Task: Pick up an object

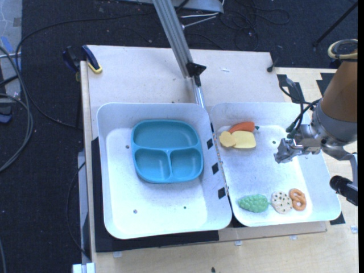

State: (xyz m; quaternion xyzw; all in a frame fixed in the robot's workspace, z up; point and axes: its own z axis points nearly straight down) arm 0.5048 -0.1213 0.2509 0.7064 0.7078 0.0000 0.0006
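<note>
My gripper [282, 154] hangs over the right bin [256, 169], near its right side, with nothing seen between its fingers. To its left, at the bin's back, lie an orange carrot-like piece [243, 127], a yellow slice [245, 141] and a small yellow round piece [227, 139], all touching. Along the bin's front lie a green leafy piece [253, 203], a speckled cookie [281, 202] and a pretzel [298, 198]. The gripper is well apart from both groups.
The left bin [114, 203] holds a blue three-compartment plate [168, 151]. A grey metal pole [173, 27] slants down from the top to the bins' back edge. Black clips sit along the seam between the bins [215, 155].
</note>
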